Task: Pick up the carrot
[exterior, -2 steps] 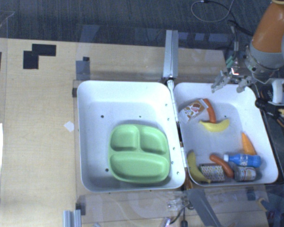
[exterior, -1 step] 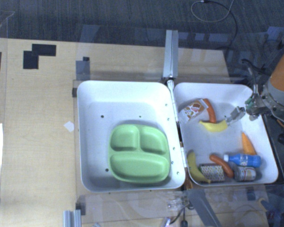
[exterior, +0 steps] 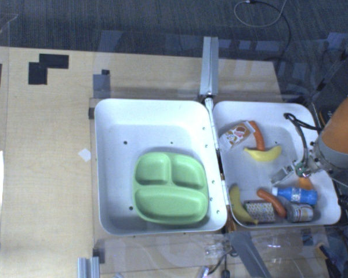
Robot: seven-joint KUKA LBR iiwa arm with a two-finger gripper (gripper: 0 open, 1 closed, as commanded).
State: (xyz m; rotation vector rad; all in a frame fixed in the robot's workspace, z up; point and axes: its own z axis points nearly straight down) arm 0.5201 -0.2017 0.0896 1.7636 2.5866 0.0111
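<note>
An orange piece that looks like the carrot (exterior: 304, 183) lies in the right bin (exterior: 278, 110), near its right wall and just above a blue bottle (exterior: 296, 196). Part of it is hidden by the arm's wrist. My gripper (exterior: 291, 170) is low in the bin, right beside the orange piece on its upper left. I cannot tell whether it touches the piece. A second long orange-red thing (exterior: 256, 135) lies at the back of the bin next to a snack packet (exterior: 236, 135).
The right bin also holds a small banana (exterior: 264, 153), a larger banana (exterior: 239, 204), a grey grater-like object (exterior: 260, 211), a red sausage shape (exterior: 272, 201) and a can (exterior: 300, 214). In the left bin (exterior: 122, 120) lies a green divided tray (exterior: 171, 187).
</note>
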